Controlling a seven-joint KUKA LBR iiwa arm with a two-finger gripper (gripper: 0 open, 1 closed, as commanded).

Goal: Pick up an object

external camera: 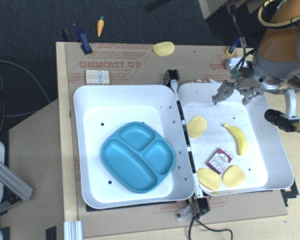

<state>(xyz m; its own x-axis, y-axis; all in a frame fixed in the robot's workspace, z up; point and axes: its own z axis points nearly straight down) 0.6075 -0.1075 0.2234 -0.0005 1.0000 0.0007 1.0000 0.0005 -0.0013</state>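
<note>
The robot's claw hangs spread wide and holding nothing above the upper edge of the right bin, at upper right of the frame. Below it lie a banana, a round yellow piece, a red packet and two yellow pieces. White floor stays bare beneath the claw. A blue divided plate fills the left bin.
</note>
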